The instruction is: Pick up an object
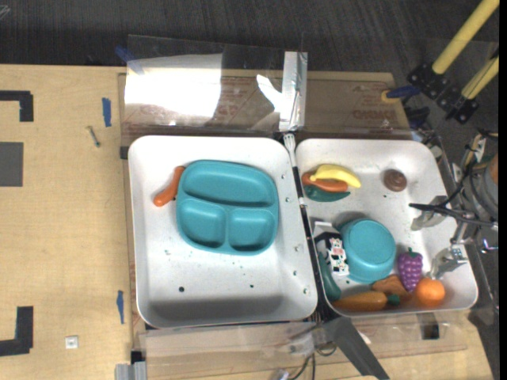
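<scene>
The right bin (360,153) holds several toys: a yellow banana (336,175) on a teal piece, a brown ball (394,180), a teal bowl (369,248), purple grapes (409,268), an orange (430,291), a carrot (363,300) and a black-and-white spotted toy (336,254). My gripper (440,237) reaches in over that bin's right rim, just right of the bowl and above the grapes and the orange. Nothing shows in its grasp.
The left bin (150,236) holds a teal divided plate (226,205) with an orange sausage-shaped toy (167,188) at its left edge. A clear plastic sheet (206,93) lies behind the bins. Yellow-handled tools (467,30) stand at the top right.
</scene>
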You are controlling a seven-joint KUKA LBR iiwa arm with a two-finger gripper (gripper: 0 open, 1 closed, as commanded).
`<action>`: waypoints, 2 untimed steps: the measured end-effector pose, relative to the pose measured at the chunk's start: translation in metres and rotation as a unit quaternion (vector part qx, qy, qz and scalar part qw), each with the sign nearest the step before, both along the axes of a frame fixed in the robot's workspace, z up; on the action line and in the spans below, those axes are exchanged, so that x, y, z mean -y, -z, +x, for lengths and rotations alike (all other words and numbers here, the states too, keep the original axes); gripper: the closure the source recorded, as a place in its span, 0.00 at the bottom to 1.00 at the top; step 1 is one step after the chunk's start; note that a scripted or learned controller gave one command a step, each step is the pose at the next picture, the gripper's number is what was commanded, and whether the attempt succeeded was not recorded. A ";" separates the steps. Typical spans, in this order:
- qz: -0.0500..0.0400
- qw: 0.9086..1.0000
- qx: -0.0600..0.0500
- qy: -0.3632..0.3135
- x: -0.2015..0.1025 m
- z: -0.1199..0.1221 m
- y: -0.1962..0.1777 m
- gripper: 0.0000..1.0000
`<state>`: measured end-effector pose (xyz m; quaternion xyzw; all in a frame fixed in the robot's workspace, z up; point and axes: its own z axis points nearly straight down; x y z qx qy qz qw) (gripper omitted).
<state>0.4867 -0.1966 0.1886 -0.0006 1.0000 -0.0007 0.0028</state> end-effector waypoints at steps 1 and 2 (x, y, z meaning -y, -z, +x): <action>-0.001 1.000 0.003 -0.027 0.027 -0.001 0.100 0.00; -0.004 1.000 0.009 -0.029 0.026 0.003 0.087 1.00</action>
